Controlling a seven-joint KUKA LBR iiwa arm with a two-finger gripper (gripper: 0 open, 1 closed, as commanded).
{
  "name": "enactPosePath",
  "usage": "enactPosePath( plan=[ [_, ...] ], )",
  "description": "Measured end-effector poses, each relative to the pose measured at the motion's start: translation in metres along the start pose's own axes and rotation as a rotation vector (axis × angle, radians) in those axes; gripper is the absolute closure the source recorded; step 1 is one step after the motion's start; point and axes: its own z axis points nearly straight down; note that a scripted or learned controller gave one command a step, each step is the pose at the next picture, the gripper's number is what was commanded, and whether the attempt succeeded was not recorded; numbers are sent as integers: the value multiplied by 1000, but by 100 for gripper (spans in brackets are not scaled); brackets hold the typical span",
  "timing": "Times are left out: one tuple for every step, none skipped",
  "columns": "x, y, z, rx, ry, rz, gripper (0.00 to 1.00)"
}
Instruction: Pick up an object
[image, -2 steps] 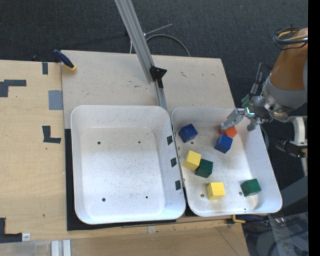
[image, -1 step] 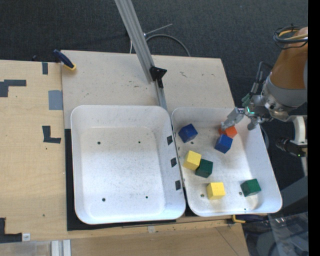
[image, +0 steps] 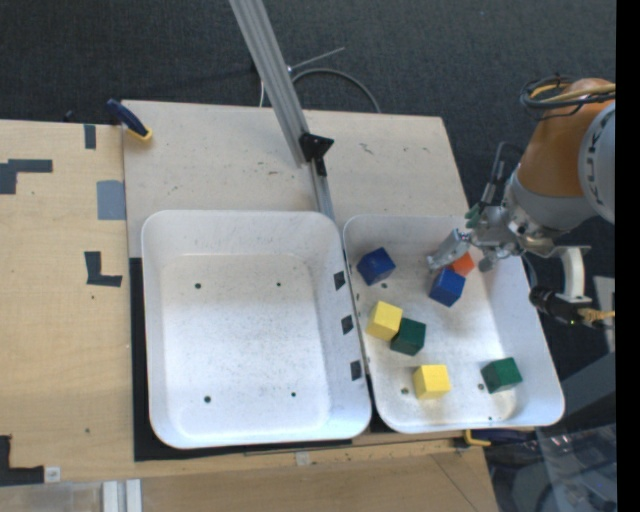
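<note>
Right bin (image: 530, 340) holds the objects; the left bin (image: 240, 330) adjoins it at 9 o'clock. The gripper (image: 462, 250) sits over the right bin's upper area, at 12 o'clock of a blue block (image: 447, 287); an orange block (image: 462, 265) lies just beneath it. Whether the pincer is released or clenched cannot be determined. A second blue block (image: 376, 265) lies at 9 o'clock of the gripper. Yellow blocks (image: 384, 320) and green blocks (image: 501, 375) occupy the lower half.
</note>
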Motion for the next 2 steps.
enactPosePath(
  plan=[
    [6,4,60,-7,-3,-1,0],
    [5,9,69,-24,-7,0,0]
  ],
)
